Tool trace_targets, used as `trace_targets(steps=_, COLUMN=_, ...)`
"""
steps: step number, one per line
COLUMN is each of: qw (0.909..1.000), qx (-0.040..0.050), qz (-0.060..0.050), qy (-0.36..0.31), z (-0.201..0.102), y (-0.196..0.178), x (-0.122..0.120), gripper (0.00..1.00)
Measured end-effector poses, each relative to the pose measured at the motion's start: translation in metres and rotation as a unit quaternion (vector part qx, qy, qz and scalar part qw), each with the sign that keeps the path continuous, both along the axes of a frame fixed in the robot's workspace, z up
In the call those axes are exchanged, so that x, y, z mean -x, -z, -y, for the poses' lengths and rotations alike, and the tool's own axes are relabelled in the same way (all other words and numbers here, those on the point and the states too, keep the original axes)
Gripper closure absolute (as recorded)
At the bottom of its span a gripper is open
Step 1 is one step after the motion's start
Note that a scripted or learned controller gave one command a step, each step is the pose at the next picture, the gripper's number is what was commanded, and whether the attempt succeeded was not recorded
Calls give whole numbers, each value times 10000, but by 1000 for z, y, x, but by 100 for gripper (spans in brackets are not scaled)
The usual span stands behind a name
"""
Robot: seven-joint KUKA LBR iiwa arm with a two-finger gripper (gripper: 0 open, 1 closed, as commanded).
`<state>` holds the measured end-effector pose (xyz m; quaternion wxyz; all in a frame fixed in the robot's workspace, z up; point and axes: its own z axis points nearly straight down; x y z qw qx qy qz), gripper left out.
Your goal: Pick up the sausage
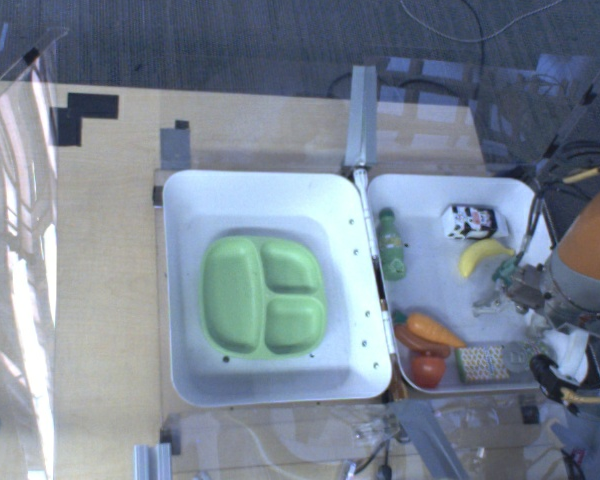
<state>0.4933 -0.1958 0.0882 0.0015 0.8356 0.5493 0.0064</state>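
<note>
The approach step is judged in hand: the gripper (502, 293), its state not discernible, must be carried to the sausage (412, 337).

I see the sausage (412, 336), reddish-brown I think, lying flat by the right bin's left wall near its front corner.

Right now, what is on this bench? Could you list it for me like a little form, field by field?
left bin: holds a green divided plate
right bin: green bottle, small black-and-white carton, banana, carrot, sausage, tomato, patterned sponge-like block
sausage position: near left corner of the right bin, partly under the carrot
arm: enters from the right, gripper above the right bin beside the banana
holding anything: nothing seen in its grasp
</note>
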Motion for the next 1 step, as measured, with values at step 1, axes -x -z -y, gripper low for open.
trace_targets(steps=1, qw=9897, qx=13, qz=18, qy=1431, z=-97, y=0, x=0, gripper=0)
